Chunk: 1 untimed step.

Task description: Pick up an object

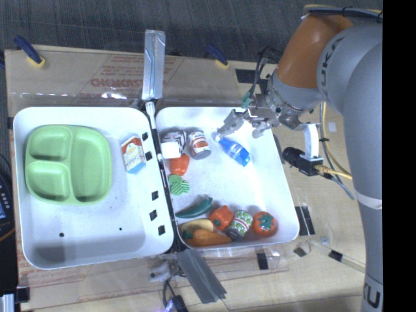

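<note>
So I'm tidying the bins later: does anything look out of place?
Mostly no. The small carton lies alone beside the green plate in the left bin, while the other food crowds the right bin.

hand (242,123) over right bin (273,168) | blue bottle (234,151) just below | green plate (67,164) left bin (84,239)

Robotics lab, clamped cardboard-backed bench (97,77), twin white bins (39,252) (toy food inside), loose cabling (335,174)
</note>
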### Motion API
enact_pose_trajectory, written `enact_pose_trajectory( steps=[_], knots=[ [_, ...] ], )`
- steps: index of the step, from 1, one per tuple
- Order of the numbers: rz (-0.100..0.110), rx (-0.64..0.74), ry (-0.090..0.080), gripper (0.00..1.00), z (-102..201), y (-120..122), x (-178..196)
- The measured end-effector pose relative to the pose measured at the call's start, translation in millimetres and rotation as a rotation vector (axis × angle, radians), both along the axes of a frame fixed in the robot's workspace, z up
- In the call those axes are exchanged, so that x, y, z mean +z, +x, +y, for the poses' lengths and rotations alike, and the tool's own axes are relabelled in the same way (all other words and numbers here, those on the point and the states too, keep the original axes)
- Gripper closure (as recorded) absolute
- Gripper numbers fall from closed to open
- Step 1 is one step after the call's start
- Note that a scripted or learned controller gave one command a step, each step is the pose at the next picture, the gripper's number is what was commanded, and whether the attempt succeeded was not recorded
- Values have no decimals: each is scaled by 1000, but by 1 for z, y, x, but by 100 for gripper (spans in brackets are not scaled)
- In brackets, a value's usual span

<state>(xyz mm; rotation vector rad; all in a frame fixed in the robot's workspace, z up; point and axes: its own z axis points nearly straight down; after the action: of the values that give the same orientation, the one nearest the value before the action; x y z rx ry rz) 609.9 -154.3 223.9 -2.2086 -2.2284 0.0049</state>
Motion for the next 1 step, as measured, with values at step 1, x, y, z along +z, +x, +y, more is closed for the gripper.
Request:
enact_pose_trajectory(
  steps=[1],
  knots=[
    [1,-16,-1,0,-55,0,-53]
  ],
)
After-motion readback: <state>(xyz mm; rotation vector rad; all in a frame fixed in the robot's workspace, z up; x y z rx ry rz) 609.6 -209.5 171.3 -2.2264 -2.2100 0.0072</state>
